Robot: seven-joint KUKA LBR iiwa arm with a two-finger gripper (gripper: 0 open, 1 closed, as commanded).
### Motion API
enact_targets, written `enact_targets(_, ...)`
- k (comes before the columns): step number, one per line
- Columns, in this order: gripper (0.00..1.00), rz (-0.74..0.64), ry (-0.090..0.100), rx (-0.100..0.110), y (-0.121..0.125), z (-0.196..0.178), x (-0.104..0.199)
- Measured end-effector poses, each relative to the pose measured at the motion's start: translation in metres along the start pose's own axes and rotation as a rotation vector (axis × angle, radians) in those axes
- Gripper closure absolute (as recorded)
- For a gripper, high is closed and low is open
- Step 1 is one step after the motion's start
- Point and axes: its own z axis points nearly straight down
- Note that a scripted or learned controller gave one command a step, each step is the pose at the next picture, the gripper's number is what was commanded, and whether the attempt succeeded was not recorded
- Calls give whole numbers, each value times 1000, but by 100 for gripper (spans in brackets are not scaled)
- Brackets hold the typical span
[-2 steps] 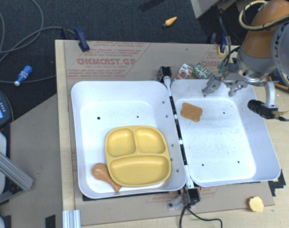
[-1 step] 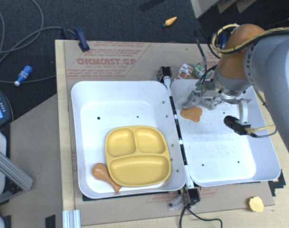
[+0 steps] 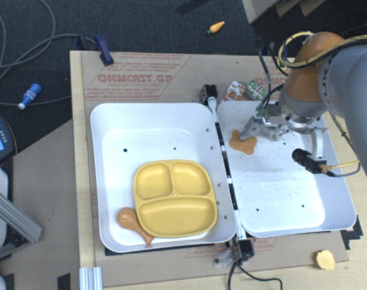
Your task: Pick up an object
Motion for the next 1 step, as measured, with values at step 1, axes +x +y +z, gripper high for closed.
enact_targets(1,0,-3,1,0,-14,0,25)
